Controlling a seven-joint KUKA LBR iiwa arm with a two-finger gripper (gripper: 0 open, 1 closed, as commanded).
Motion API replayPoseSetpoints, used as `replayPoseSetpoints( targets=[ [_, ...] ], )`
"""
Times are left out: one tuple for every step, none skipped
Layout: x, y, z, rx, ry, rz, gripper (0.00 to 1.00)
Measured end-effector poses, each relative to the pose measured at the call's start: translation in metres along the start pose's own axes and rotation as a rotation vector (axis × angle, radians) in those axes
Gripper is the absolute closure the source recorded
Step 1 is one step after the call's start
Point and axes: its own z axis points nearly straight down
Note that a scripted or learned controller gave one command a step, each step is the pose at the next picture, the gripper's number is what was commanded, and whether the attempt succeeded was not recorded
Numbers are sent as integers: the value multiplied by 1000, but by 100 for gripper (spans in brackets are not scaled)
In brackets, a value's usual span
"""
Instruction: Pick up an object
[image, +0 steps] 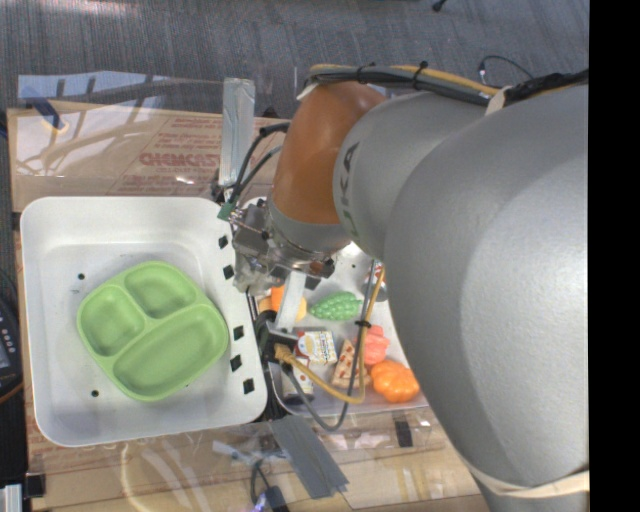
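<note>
My gripper (283, 285) hangs low at the left end of the right white bin (352, 268), just left of the pale green knobbly plastic toy (335, 307). My own wrist covers it from above, so I cannot tell whether it is open or closed, nor whether it has anything in it.

My grey arm (480, 250) hides most of that bin; only a strip around the knobbly toy is visible. A small orange piece (277, 298) lies left of the knobbly toy, close under my gripper, partly hidden and hard to make out. Below the knobbly toy lies a small printed white carton (320, 347), with a tan waffle-patterned piece (346, 366) beside it. A pink plastic toy (374, 346) sits below and right of the knobbly toy, its right side covered by my arm. A round orange plastic toy (393, 381) is lower still, touching or nearly touching the pink one.

Well to the left of the knobbly toy, the left white bin (60, 250) holds a light green divided plastic plate (150, 330), lying flat and in full view.
</note>
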Motion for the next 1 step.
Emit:
replayPoseSetpoints(
  targets=[
    [-52,66,-24,-5,1,-145,100]
  ],
)
